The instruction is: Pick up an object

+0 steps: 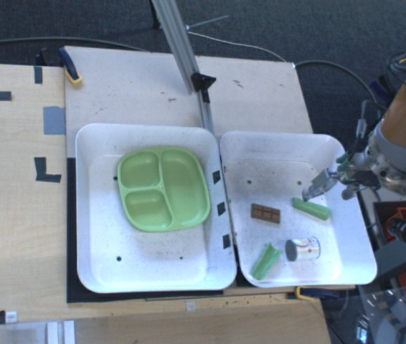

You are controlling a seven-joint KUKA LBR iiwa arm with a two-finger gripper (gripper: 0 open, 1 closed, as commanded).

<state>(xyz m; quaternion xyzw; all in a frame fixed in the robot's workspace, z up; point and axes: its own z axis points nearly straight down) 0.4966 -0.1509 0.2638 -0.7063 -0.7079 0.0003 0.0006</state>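
Hand [326, 185] over right bin [260, 149], fingertips blurred

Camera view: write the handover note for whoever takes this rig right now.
Gripper: over the right bin, near its right wall, just above the green bar; nothing seen between its fingers.
Right bin also holds a brown block, a green wedge and a small white cup lying on its side.
Left bin: green divided plate.
Done: nothing picked up yet.
Left: grasp and lift one object; the green bar seems nearest.
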